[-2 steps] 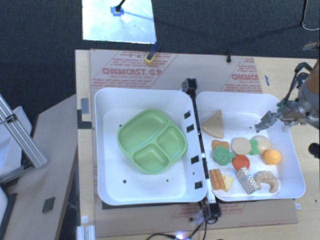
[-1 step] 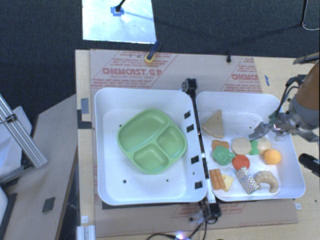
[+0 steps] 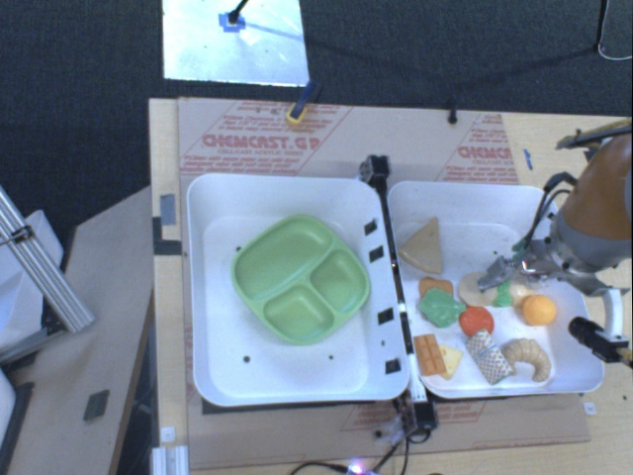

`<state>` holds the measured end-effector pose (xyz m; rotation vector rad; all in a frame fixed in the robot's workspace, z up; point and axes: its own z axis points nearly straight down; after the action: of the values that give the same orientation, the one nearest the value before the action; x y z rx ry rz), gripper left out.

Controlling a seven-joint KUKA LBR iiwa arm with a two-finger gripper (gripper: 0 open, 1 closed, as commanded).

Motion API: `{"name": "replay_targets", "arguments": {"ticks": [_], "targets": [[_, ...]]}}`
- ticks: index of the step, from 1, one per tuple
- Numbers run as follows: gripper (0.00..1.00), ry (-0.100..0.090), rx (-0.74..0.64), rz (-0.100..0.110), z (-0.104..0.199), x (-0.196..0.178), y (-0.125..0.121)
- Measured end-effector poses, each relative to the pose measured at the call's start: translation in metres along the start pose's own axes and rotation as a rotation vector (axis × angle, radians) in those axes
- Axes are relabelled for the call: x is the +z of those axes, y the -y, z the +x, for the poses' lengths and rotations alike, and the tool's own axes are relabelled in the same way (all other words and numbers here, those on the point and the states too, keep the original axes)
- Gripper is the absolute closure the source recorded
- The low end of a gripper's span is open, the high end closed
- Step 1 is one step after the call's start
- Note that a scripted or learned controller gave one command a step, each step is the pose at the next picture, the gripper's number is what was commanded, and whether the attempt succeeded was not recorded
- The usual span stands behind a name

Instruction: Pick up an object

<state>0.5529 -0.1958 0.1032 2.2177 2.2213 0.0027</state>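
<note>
Divided plate point(image 3: 301, 280) in left bin point(image 3: 213, 364), toy foods point(image 3: 465, 330) in right bin point(image 3: 465, 201)

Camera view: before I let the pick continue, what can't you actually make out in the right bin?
- Gripper: blurred and small; whether it is open or shut on anything cannot be told.
- Yellow-green piece: partly under the gripper; its identity is unclear.
- Round tan piece: partly covered by the gripper, so its outline is incomplete.
- Arm: cut off by the right edge of the frame.
- Patterned object: too small to identify.
</note>
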Motion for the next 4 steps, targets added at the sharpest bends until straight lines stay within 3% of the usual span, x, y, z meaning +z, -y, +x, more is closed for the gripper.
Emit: {"name": "replay_targets", "arguments": {"ticks": [1,2,3,4], "targets": [[0.00,0.008,0.001,-0.014,-0.004,0.008,-0.006],[1.00,0.014,0.001,-0.028,-0.006,-0.006,-0.010],[1.00,0.000,-0.003,0.001,-0.003,-0.049,-0.015],[1.00,0.001,-0.003,-0.001,0.000,-0.111,-0.019]]}}
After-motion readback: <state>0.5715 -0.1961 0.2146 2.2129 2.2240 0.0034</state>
